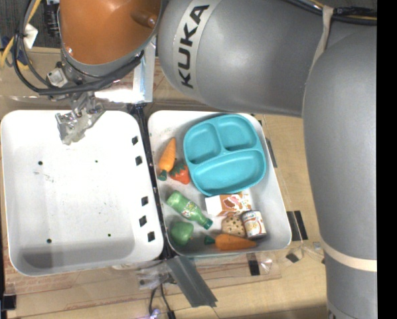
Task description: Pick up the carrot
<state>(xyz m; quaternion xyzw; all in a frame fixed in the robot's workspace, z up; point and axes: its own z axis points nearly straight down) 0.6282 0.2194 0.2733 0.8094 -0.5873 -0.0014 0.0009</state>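
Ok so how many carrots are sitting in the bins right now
2, both in the right bin. One carrot lies by the left wall, beside the blue tray. The other carrot lies along the near wall, below the small can. The tray may hide more.

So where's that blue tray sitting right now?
The blue tray lies in the right-hand bin, toward its far end, with a carrot just left of it and a small snack packet at its near edge.

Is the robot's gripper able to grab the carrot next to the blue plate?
Probably yes. The carrot lies uncovered beside the blue plate, open from above. The gripper hovers over the left bin, so it must cross over.
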